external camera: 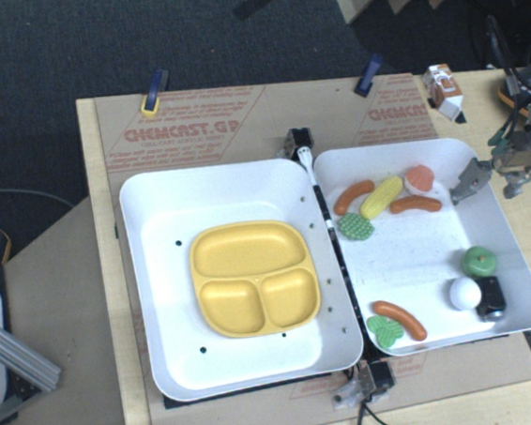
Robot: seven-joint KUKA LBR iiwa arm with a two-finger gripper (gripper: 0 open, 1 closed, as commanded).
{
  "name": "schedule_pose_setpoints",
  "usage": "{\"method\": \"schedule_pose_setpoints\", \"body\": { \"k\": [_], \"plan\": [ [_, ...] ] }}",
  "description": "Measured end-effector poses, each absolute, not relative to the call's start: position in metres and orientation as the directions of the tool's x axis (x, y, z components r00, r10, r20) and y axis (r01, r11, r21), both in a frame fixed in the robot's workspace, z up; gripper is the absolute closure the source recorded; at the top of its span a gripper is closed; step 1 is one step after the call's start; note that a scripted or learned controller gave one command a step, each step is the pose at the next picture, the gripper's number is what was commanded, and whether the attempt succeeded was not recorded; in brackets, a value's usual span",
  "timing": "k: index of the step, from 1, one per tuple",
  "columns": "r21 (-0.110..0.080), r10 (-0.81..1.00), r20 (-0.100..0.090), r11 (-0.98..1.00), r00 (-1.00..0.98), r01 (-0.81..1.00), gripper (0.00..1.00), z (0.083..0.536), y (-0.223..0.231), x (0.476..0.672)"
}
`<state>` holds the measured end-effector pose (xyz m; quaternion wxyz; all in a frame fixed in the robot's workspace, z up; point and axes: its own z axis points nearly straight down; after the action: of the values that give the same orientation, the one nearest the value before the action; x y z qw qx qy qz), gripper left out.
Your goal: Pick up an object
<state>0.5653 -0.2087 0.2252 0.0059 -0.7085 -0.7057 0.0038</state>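
The right bin (pixel 412 256) holds several toy foods. At its far side lie an orange sausage (pixel 353 195), a yellow corn cob (pixel 382 197), a second sausage (pixel 416 204), a pink round piece (pixel 420 178) and a green broccoli (pixel 356 227). At its near right sit a green apple (pixel 479 260), a white ball (pixel 464 293) and a black block (pixel 490 296). Another sausage (pixel 399 317) and a green leafy piece (pixel 386 332) lie at the near edge. My gripper (pixel 489 183) hangs over the bin's far right rim, open, with nothing between its fingers.
The left bin (pixel 152 209) holds a yellow compartment plate (pixel 253 276). Both bins rest on a cardboard sheet (pixel 237 120) fixed by blue clamps (pixel 154 91). A small orange and white box (pixel 443 89) stands at the back right.
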Motion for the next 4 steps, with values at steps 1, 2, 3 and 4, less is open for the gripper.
{"method": "schedule_pose_setpoints", "body": {
  "k": [1,2,3,4],
  "plan": [
    [0.001,1.0,-0.001,0.0,0.0,1.0,0.0,0.233,-0.208,0.568],
    [-0.007,1.0,0.002,0.001,-0.001,1.0,0.0,0.17,-0.203,0.567],
    [-0.005,1.0,0.002,0.0,0.0,1.0,0.0,0.107,-0.203,0.569],
    [-0.005,1.0,0.002,0.0,0.0,1.0,0.0,0.083,-0.202,0.569]
  ]
}}
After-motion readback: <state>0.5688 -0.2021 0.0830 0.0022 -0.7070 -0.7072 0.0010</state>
